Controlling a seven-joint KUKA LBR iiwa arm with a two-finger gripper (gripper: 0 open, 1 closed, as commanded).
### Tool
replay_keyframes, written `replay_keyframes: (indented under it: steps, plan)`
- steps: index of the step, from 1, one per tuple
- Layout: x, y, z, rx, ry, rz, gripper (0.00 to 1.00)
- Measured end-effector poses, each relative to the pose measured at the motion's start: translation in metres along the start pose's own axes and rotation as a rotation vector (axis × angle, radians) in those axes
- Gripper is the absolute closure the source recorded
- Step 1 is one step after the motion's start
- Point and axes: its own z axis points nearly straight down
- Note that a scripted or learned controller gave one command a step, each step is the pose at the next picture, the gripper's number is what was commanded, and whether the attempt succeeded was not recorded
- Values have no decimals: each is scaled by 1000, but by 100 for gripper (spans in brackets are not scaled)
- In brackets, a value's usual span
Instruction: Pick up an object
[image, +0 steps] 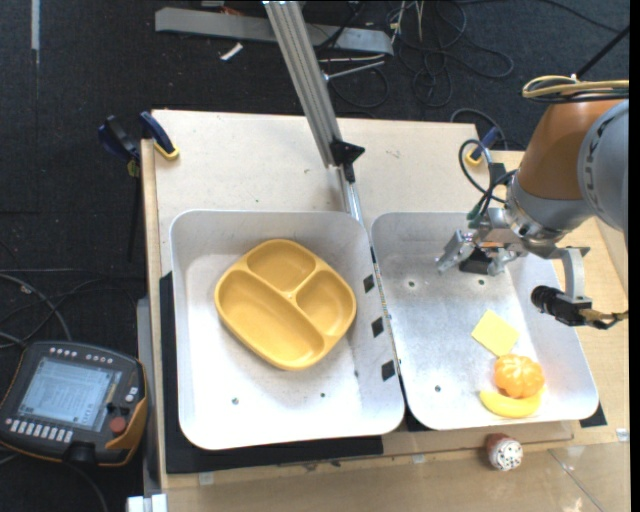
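The right bin (420, 320) holds three things near its front right corner: a flat pale-yellow square (494, 332), an orange fruit (518, 375) and a yellow banana (508, 405) tucked under the fruit. My gripper (474, 256) hangs over the back part of this bin, well behind the yellow square. It is open with nothing between its fingers. The grey arm with its orange band (560, 150) comes in from the upper right.
In the left bin (200, 400) lies a yellow divided plate (286, 302). A small speckled ball (505, 453) sits on the bench in front of the right bin. A slanted metal rod (315, 100) rises between the bins at the back. A teach pendant (70, 400) lies at lower left.
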Motion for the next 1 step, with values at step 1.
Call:
replay_keyframes:
  steps: [1]
  plan:
    - [3,-11,56,1,0,1,0]
